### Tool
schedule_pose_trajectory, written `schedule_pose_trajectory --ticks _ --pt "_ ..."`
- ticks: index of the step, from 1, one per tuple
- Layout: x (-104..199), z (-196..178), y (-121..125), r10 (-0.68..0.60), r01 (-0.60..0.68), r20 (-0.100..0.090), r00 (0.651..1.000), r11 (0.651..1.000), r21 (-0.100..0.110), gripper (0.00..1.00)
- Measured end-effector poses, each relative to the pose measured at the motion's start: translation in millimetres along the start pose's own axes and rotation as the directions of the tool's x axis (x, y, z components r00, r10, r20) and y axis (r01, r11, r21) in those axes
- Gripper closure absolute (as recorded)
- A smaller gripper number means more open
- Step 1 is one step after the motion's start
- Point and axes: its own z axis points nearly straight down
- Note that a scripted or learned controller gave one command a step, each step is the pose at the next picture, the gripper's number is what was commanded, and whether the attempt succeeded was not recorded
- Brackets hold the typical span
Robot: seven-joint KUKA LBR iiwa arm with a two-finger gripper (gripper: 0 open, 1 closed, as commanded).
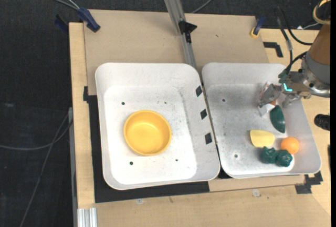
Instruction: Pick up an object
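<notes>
My gripper point(269, 97) hangs over the upper right part of the right bin point(231, 115), coming in from the right. Directly below it lies a dark green elongated object point(277, 119), its top end close to or touching the gripper; I cannot tell which. Further toward the front of the same bin sit a pale yellow wedge point(261, 138), a small orange ball point(290, 145) and a dark green lumpy object point(276, 157), all close together. A yellow bowl point(147, 132) stands upright in the left bin point(121, 84).
The two bins touch along a central divide with black clips point(204, 114). A metal pole point(173, 5) runs from the top of the view down to the bins' back edge. Blue and yellow clamps mark the board's back corners.
</notes>
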Motion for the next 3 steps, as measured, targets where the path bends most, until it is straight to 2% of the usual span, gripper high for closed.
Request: schedule_pose_trajectory --ticks 1,2,3 --pt "-0.2 -3.0 1.3 -0.001 0.001 0.001 1.0 1.0 -0.006 0.0" --pt "-5.0 40.4 1.7 0.001 -0.001 0.0 1.0 1.0 0.001 0.0" --pt "-9.8 103.1 -2.3 0.001 -0.001 -0.001 1.0 1.0 0.002 0.0"
